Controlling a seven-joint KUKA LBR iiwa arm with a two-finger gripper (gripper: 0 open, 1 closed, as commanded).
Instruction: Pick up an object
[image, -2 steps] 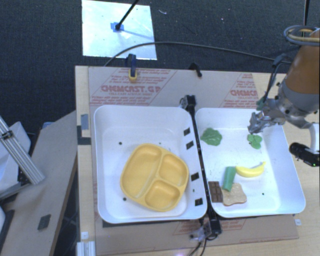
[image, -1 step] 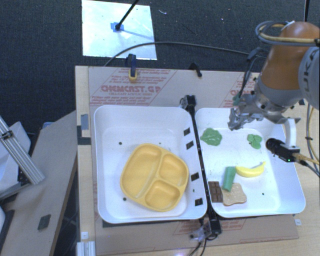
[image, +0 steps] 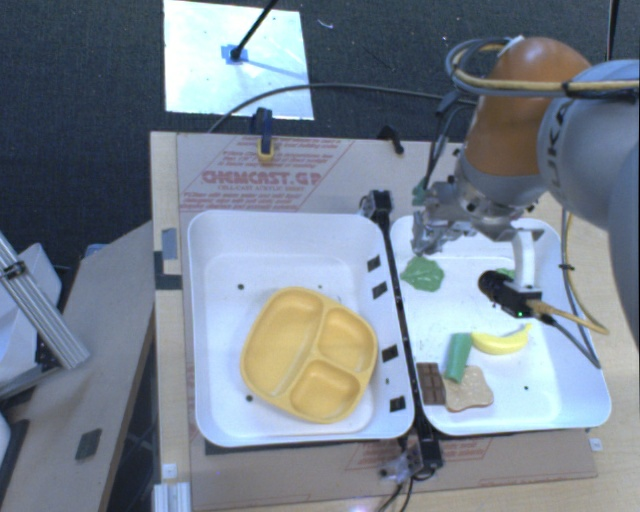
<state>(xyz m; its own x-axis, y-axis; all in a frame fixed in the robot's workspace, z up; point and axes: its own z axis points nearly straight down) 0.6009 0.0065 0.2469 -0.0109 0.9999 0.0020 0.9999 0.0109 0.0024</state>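
Overhead, two shallow white bins sit side by side on the bench; the left bin holds a yellow divided tray with three compartments, lying slightly turned toward the bin's lower right; the right bin holds the small things. The arm, grey with its orange band, reaches in from the right and hangs over the upper left part of the right bin; the gripper points down near the divider between the bins; whether it is released or clenched cannot be told from this slanted look, and nothing is plainly seen in its grasp. Just below its tip lies a green leafy piece, flat on the bin floor; contact between the two cannot be judged. Farther toward the near edge lie a green stick and a yellow banana, just beside each other; below them rests a tan toast slice, with a brown chocolate bar touching its left side. A black attachment with a cable sits to the right of the leafy piece.
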